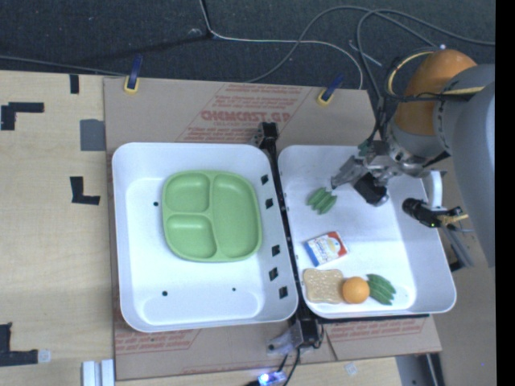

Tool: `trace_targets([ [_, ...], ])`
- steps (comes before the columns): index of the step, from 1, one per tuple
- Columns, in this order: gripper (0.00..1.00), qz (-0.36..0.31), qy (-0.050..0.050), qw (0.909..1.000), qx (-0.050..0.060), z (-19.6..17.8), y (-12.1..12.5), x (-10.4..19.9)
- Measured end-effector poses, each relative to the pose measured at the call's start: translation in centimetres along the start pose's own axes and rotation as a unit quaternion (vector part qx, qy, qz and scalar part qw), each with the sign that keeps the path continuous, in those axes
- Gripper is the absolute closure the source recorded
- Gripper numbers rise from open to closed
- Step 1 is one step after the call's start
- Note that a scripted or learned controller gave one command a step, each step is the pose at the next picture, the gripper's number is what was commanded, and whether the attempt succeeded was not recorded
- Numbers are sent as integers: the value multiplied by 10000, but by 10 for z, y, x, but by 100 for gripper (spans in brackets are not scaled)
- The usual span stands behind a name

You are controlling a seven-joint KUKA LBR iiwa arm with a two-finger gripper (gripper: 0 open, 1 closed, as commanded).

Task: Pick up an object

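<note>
On the far left I see the pale wooden tabletop (pixel 48 240), bare apart from some black tape marks. Next comes the left-hand shallow white bin (pixel 145 300), which holds a light green divided plastic plate (pixel 212 215) lying flat near its middle.

Across the divider, the right-hand shallow white bin (pixel 406 244) carries all the loose pieces. A small bundle of green toy pods (pixel 322 200) lies towards its upper left. Below that is a small blue, red and white carton (pixel 326 248). Along the front edge sit a tan slice of toy bread (pixel 323 285), a round orange toy fruit (pixel 354 289) touching it, and a darker green pod piece (pixel 381 288) just beside the fruit.

The tool (pixel 339 178) hangs over the upper part of this bin, just to the right of the green pods and tilted towards them. From this slant I cannot tell whether it is spread or pressed together, and I see nothing caught in it.

I judge the pick has not been made: every piece lies on the bin floor. The green pods are the nearest candidate. Closing in, gripping and lifting all remain to be done.
</note>
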State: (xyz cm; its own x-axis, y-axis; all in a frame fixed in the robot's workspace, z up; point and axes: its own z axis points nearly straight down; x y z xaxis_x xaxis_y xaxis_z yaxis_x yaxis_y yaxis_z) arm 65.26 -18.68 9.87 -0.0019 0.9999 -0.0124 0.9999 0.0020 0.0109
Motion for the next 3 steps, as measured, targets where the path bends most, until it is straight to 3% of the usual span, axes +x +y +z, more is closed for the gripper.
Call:
trace_targets([
  [1,100,-5,-20,10000,-67,-18,4,-1],
  [2,100,4,60,10000,37,-80,1,0],
  [3,100,2,64,10000,54,-110,2,1],
])
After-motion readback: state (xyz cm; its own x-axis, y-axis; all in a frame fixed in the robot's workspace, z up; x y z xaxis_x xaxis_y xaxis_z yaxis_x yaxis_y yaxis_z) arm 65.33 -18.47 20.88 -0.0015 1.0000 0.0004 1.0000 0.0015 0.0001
